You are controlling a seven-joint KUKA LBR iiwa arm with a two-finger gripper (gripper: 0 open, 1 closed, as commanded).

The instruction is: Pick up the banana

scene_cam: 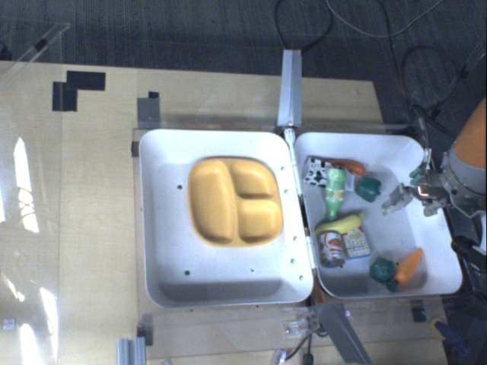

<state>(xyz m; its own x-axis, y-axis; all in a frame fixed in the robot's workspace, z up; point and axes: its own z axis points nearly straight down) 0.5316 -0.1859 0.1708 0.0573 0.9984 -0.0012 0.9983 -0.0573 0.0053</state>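
Curved yellow banana [340, 223] toward nine o'clock of metal two-finger gripper [412, 196], long axis near three-to-nine; clench of claw: cannot tell.

Even overhead light is cast across the bench [91, 204], and bright streaks of glare are seen on its left side. Soft shadows are gathered along the near wall of the left bin [221, 291]. Detail is softened throughout, and small items are slightly blurred.

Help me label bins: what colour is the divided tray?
Yellow tray, left bin, camera view.
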